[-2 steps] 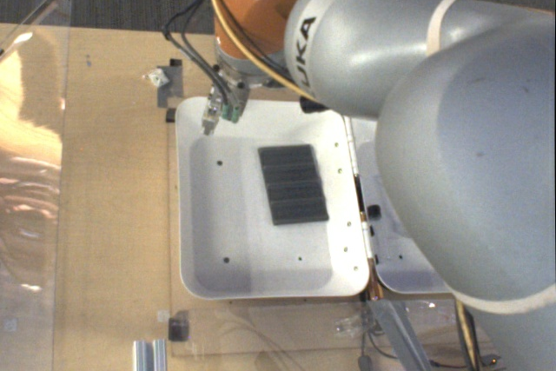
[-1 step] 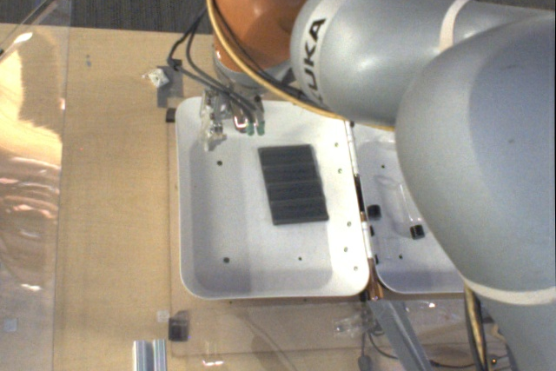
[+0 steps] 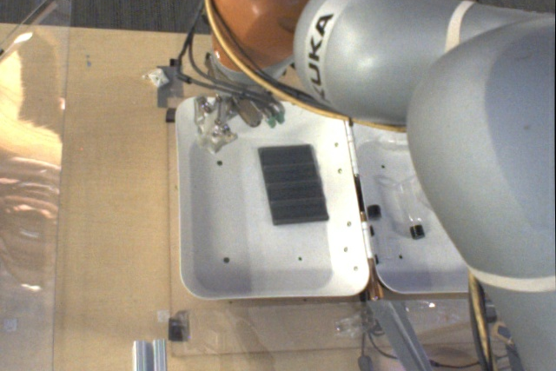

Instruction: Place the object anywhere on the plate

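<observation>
A dark grey ribbed plate lies flat in the left bin, a little right of the bin's middle. My gripper hangs over the far left corner of that bin, to the left of the plate and beyond it, apart from it. Its tips are pale and glinting, and nothing can be made out between them. The arm's orange band and grey body cover the far edge of the bin and most of the right bin.
Part of the right bin shows beside the arm, with a faint clear shape and a small black piece in it. Another small black piece sits at the seam between the bins. A clear panel stands at the left.
</observation>
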`<state>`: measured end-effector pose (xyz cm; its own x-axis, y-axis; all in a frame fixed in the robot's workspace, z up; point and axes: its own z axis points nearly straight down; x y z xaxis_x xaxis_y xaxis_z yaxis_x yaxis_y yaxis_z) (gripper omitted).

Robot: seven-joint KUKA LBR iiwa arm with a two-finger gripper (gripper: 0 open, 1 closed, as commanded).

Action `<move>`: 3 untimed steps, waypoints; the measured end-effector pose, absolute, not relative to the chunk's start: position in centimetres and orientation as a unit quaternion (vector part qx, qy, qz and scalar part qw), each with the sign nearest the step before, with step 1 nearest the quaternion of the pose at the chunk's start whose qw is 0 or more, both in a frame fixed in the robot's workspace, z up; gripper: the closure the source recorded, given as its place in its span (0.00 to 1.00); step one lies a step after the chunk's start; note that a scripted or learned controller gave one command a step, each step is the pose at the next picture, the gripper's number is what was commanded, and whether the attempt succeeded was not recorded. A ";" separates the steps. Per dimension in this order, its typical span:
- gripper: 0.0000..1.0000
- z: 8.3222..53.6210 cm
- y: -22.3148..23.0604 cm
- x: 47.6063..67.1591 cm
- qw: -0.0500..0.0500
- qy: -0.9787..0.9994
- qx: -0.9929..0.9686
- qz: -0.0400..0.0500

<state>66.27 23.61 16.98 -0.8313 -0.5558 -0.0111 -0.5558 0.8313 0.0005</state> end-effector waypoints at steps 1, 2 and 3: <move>1.00 19.7 23.6 67.0 0.005 0.910 -0.414 0.001; 1.00 13.0 22.4 67.0 0.004 0.983 -0.183 0.002; 1.00 10.5 23.6 65.7 0.005 0.926 -0.377 0.001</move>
